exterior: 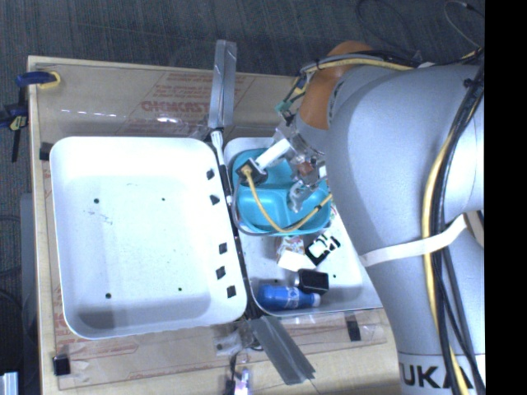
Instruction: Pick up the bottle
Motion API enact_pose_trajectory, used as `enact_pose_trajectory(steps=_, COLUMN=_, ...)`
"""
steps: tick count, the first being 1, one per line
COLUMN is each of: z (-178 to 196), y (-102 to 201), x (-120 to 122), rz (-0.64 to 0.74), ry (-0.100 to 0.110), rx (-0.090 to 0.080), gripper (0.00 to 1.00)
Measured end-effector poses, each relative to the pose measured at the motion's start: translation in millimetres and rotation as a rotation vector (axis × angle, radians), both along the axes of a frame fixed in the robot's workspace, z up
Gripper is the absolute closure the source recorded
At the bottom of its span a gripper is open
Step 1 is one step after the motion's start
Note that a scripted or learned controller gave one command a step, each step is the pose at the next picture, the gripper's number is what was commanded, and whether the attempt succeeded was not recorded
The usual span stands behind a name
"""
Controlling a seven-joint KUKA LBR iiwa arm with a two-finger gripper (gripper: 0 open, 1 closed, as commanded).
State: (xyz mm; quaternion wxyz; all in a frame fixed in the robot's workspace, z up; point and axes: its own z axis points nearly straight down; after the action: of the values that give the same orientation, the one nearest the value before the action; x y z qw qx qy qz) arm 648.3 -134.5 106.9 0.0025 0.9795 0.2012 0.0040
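Note:
The bottle [287, 296] is blue with a pale end and lies on its side at the near edge of the right bin [350, 286]. My gripper [303, 181] hangs over the far half of that bin, above a blue bowl-shaped thing [268, 197] with a yellow cord looped across it. The gripper is well behind the bottle and apart from it. The grey arm hides the bin's right side.
Between the bowl and the bottle lie a white scrap [291, 256] and two small black items [314, 281]. The left bin [74, 245] stands beside the right one, with a divider [224, 245] between them. The bench edge runs along the front.

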Motion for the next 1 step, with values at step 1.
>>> enact_pose_trajectory(steps=1, z=0.5, y=-12.2, x=-1.9, rz=0.44, ry=0.008, rx=0.003, gripper=0.0)
